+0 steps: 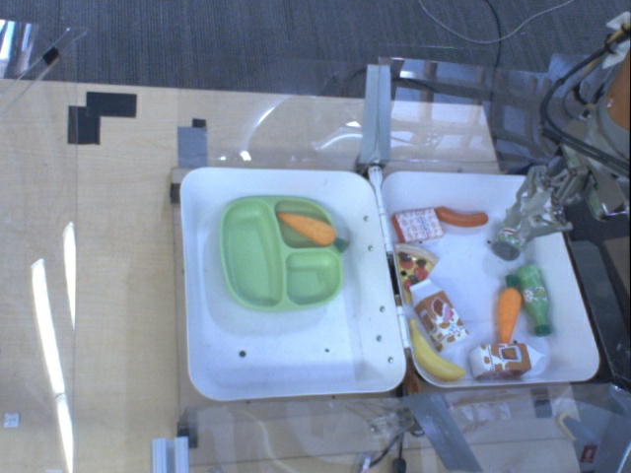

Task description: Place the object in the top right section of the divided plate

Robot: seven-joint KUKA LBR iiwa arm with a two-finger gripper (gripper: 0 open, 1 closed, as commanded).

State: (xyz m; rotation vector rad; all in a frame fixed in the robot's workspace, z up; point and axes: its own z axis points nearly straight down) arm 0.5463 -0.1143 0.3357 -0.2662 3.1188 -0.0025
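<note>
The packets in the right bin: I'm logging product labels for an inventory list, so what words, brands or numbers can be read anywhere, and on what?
No text can be read.
Red and white box: printed pattern, too blurred.
Pizza-slice packet: picture, no legible words.
Snack packet: printing too small.
Small carton: label blurred.
Green bottle: label unreadable.
Green divided plate, with a carrot in it: no markings visible.

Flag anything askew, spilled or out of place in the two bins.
Nothing spilled or damaged. One carrot lies in the green divided plate's top right section, its leafy end poking over the rim. The toy foods in the right bin lie loosely scattered.
</note>
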